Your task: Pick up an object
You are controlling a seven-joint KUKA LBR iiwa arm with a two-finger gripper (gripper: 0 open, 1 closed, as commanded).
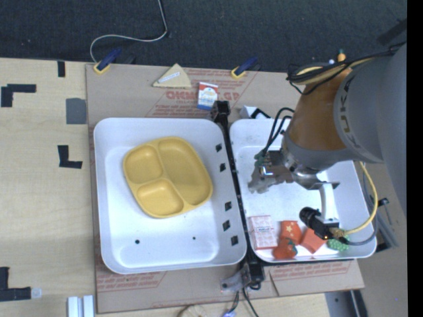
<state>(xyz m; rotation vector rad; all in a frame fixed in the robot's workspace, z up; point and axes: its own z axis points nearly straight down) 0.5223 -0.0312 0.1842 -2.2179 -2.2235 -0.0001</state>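
Objects (291, 231) lie along the near edge of the right bin (251, 140): one red-and-white packet (262, 232), about three red pieces (285, 249) bunched too closely to count surely, and one green piece (338, 245), partly hidden. The gripper (263, 179) hangs over that bin's middle, apart from them; whether it is spread or closed cannot be told. The left bin (165, 243) holds one yellow plate (166, 176).

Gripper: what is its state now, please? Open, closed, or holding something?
Gripper: cannot be told from this view. It hangs over the right bin.
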